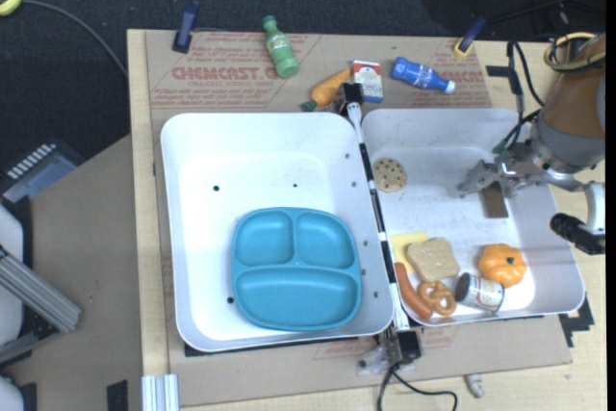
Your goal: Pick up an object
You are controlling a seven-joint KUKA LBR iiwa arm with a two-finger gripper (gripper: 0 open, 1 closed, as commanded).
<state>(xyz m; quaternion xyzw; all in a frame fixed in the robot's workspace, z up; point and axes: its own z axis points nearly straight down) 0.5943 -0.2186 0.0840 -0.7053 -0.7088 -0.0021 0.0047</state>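
Camera view: gripper [493, 191] sat right of centre over the right bin [452, 135], nothing between its fingers; jaw state I couldn't tell. Nearest target was the cookie [389, 173], frame centre by the divider: light, stiff, flat, hard to pinch, grab across its edges. Pumpkin [502, 265], lower right, looked rounder, easier.

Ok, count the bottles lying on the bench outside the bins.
2. The green bottle lies behind the left bin; the blue bottle lies behind the right bin. None looks hidden.
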